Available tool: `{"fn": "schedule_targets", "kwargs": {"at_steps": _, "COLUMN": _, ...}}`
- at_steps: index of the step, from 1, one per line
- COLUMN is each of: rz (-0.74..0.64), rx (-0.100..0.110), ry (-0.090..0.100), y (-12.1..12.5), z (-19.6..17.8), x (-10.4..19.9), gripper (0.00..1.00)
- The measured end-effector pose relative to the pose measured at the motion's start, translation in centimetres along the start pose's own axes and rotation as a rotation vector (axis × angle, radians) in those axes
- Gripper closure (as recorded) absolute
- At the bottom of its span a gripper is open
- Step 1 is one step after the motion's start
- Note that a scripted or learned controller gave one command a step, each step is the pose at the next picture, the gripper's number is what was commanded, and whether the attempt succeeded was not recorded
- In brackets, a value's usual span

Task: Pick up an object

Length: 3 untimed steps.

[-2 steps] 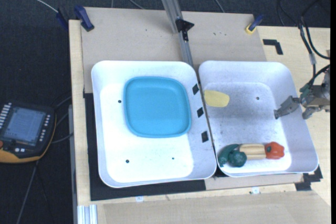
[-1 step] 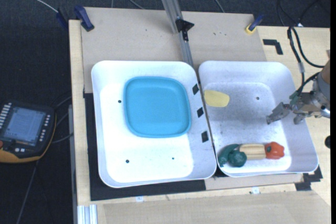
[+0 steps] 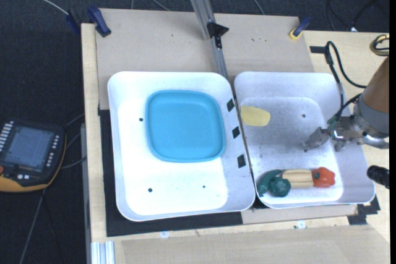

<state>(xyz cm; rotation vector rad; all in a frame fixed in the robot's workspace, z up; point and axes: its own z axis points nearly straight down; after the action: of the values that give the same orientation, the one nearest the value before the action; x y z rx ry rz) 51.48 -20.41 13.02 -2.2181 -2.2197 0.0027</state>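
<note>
Camera view: both bins on worktop (image 3: 185,40).
Left bin (image 3: 124,133): blue plate (image 3: 185,125).
Right bin (image 3: 291,114): yellow piece (image 3: 255,115) far left; green toy (image 3: 274,184), wooden peg (image 3: 298,178), red toy (image 3: 323,177) in near row.
Gripper (image 3: 317,140): over right bin, nothing held; jaws, cannot tell.

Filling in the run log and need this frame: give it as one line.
gripper: over right bin, nothing visibly held | right bin: yellow piece, green-tan-red toy | left bin: blue plate
</note>
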Motion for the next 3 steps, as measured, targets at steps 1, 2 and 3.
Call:
{"fn": "schedule_targets", "kwargs": {"at_steps": 1, "rz": 0.000, "rx": -0.002, "ry": -0.001, "y": 0.0, "z": 3.6, "x": 0.0, "gripper": 0.00}}
{"fn": "schedule_targets", "kwargs": {"at_steps": 2, "rz": 0.000, "rx": -0.005, "ry": -0.001, "y": 0.0, "z": 2.4, "x": 0.0, "gripper": 1.00}}
{"fn": "schedule_targets", "kwargs": {"at_steps": 3, "rz": 0.000, "rx": -0.008, "ry": -0.003, "y": 0.8, "z": -3.6, "x": -0.1, "gripper": 1.00}}
